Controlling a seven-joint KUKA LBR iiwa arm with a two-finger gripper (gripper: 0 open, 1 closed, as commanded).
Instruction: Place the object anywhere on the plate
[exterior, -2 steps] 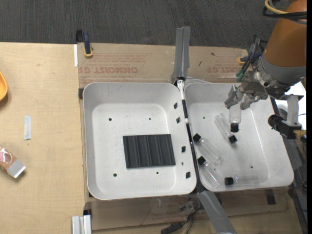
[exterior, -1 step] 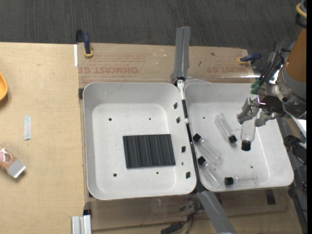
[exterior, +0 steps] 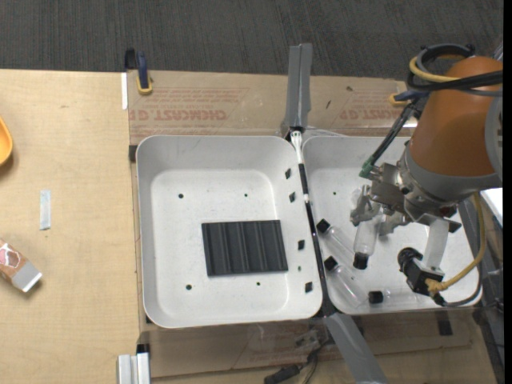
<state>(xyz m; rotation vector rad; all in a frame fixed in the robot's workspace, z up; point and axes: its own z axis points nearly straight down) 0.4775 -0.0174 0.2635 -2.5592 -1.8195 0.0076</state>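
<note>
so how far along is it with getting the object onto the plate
Nothing looks placed yet: the dark ribbed plate in the left bin has nothing on it. In hand: the arm is down over the right bin, with the gripper near a small clear object on the bin floor. No grasp is visible, and I cannot tell the state of the jaws. Left: grasping it, carrying it across and setting it on the plate.

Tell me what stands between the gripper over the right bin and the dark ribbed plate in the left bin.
The raised rims where the two bins meet, carrying small black clips, lie between the gripper over the right bin and the ribbed plate. Nothing else visible lies in between across the left bin.
</note>
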